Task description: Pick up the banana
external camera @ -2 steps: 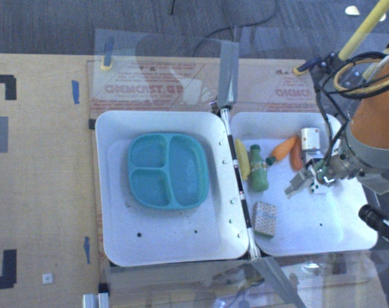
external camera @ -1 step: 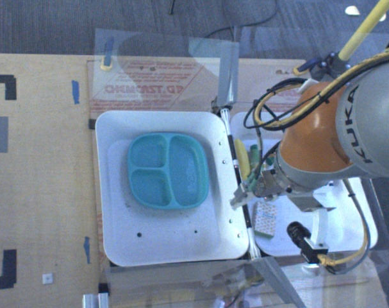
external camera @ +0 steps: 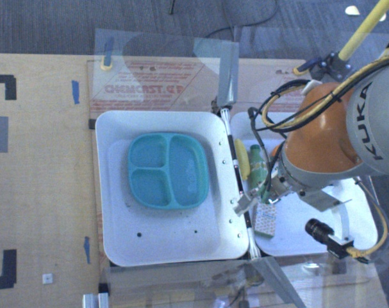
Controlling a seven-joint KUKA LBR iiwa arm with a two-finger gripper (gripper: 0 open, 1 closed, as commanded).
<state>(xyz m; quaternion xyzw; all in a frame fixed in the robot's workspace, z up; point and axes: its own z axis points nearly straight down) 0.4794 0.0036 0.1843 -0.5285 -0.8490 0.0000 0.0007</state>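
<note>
Light wooden surface [external camera: 40, 191] carrying two shallow white bins | yellow curved banana [external camera: 243, 160] lying in right bin [external camera: 297, 239] against its left wall, beside green object [external camera: 257, 165] | pincer [external camera: 266, 194] hovering just near of it, opening impossible to tell | banana not yet lifted; grasp and lift remaining

Arm [external camera: 373, 124]: black letters "KU" readable on grey casing, rest of word cut off at edge. Clear plastic sheet [external camera: 146, 85] on table [external camera: 40, 191]: faint red print, not legible.
</note>
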